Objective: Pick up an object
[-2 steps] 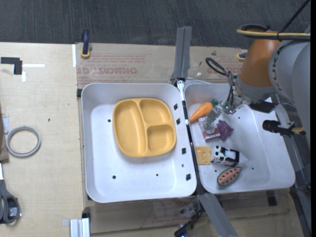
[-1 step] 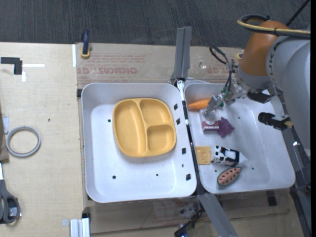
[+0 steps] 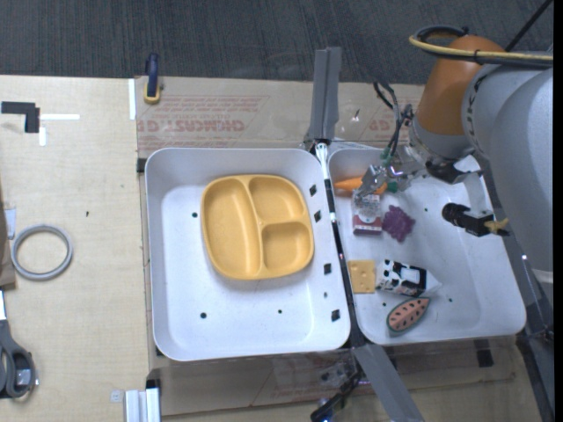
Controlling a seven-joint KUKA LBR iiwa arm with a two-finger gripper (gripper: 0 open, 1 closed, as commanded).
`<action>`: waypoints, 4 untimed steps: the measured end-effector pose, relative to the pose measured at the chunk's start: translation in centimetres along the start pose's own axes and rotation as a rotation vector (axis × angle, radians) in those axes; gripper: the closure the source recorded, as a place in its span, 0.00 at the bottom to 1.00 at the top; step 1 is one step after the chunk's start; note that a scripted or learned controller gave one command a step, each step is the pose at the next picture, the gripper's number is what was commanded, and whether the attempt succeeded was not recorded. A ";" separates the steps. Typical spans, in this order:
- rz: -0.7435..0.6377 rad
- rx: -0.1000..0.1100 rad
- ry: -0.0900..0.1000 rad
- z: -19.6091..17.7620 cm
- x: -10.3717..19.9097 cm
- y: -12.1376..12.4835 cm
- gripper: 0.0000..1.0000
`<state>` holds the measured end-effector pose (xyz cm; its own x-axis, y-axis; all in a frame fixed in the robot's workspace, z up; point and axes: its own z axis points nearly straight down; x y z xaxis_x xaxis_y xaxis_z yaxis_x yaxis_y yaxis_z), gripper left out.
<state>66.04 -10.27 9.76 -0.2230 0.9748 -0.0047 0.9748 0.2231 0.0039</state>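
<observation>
Nearest the camera, at the front of the right bin (image 3: 493, 323), lies an oval brush-like item (image 3: 408, 314) w/ a pink face; just behind it sit a black-and-white cow toy (image 3: 402, 277) and a yellow cheese-like square (image 3: 361, 275), the square beside the divider. Mid-bin: purple grape cluster (image 3: 399, 222), touching or nearly touching a small red-and-white packet (image 3: 368, 225); an orange carrot-like piece (image 3: 348, 184) rests at the back-left corner. Left bin (image 3: 176, 306) holds a yellow divided plate (image 3: 258, 226), approx. centred. End effector (image 3: 376, 183) hangs over the back-left part of the right bin, directly above the packet and close to the carrot piece; its tip is a tangle of metal and cable, so spread vs. pressed together cannot be told, and nothing is seen between its tips. Step in hand, by judgement: descent onto a target, prob. the packet or grapes. To do it well: centre over one item only, since packet and grapes crowd each other; keep clear of the bin wall and divider; close only once low enough to straddle the item, then lift straight up. Table (image 3: 79, 323) at left carries a tape ring (image 3: 40, 251), well apart from both bins.
</observation>
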 end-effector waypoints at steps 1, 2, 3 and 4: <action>-0.004 -0.001 -0.002 -1.0 0.1 0.1 1.00; -0.004 0.000 -0.001 -1.0 0.1 0.1 0.00; 0.364 0.018 0.006 0.9 -0.5 -0.6 0.00; 0.361 0.020 0.002 0.0 -0.5 -0.6 1.00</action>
<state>65.58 -10.87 9.77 0.1359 0.9907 -0.0048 0.9906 -0.1359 -0.0142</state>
